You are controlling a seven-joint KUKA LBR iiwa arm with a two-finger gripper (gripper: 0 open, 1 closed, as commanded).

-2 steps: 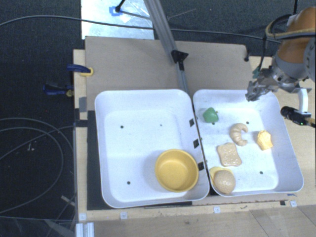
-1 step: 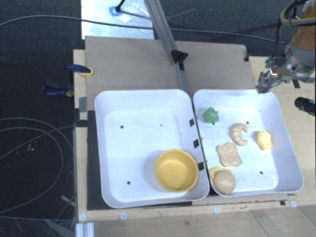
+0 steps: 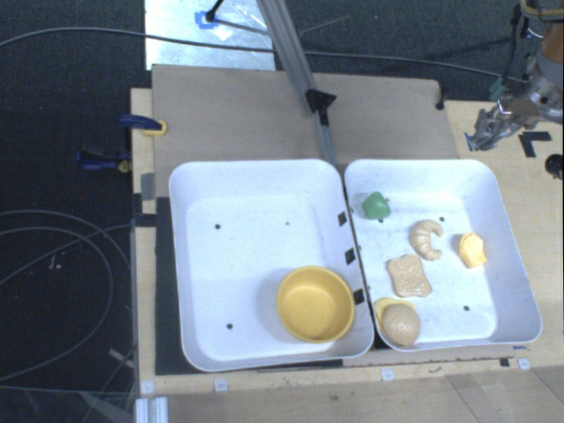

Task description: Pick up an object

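Up at the far right of my feed, beyond the back corner of the right bin, I see the gripper hanging off the arm over the bare bench top, well clear of both bins. Its fingers are small and blurred from this angle, so I cannot tell whether they are apart or together, and I see nothing between them. The things on offer all lie in the bins. Inside the right bin, a green pepper sits near the back left corner, close to the shared wall. A croissant lies toward the middle, and a yellow block sits just beside it on the right, apart from it. A slice of bread lies flat nearer the front, just below the croissant. At the front left corner a round tan bun rests in a small yellow dish, hard against the rim. The left bin holds a yellow bowl, upright, at its front right, close to the wall between the two bins. A grey pole crosses the bench from the top of the view and ends at a black clamp behind the bins.
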